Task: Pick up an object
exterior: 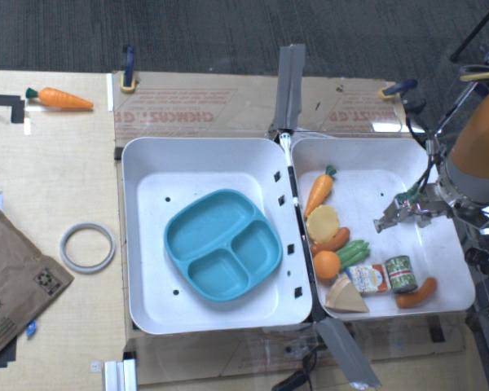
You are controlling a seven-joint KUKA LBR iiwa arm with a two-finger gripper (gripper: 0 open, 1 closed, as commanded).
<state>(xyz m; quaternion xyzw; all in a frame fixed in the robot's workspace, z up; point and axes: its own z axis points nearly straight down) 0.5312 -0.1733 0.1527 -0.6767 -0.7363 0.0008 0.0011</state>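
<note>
The gripper hung over bare floor at about 3 o'clock in the right bin, and whether it was open, closed or holding anything could not be told. The toy food lay well apart from it, from 9 to 5 o'clock: a carrot, a yellow piece, an orange, a green pod, a wedge, a can and a sausage. The left bin held a blue tray.

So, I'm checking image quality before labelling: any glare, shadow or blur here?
Camera view: even light, soft shadows; mild glare on the white bins' rims; the gripper is small and slightly soft; the blue tray is sharp.
</note>
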